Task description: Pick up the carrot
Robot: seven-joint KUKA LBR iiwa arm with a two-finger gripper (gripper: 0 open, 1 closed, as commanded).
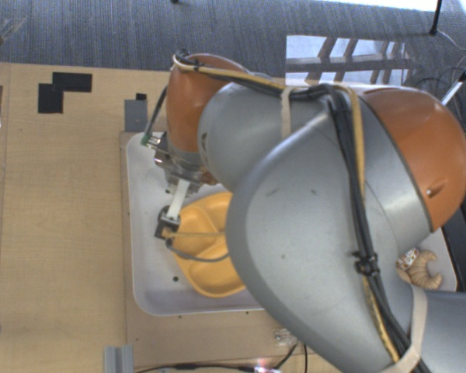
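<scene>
Presently, the two-finger tool [169, 225] is lowered into the shallow white left bin [144, 286], at the left edge of a yellow-orange, lobed, plastic-looking object [210, 270] that lies in the middle of that bin. Whether the tool is released or clenched cannot be told, and no object is seen to be held by it.

The carrot cannot be identified with certainty. A slightly deeper orange strip is noted on the near-left part of the yellow object, just beside the tool; it may be the carrot, but this is a judgement only. If a toy carrot is assumed, it is expected to be light, stiff and smooth, and liable to roll or slip. It should be taken across its thicker middle, not at the tapered tip.

Much of the left bin is covered by the grey and orange arm [311, 231], so its right half is hidden. A small beige, croissant-shaped item [419, 268] is seen at the right, partly cut off by the arm. The wooden bench [54, 231] is visible at the left.
</scene>
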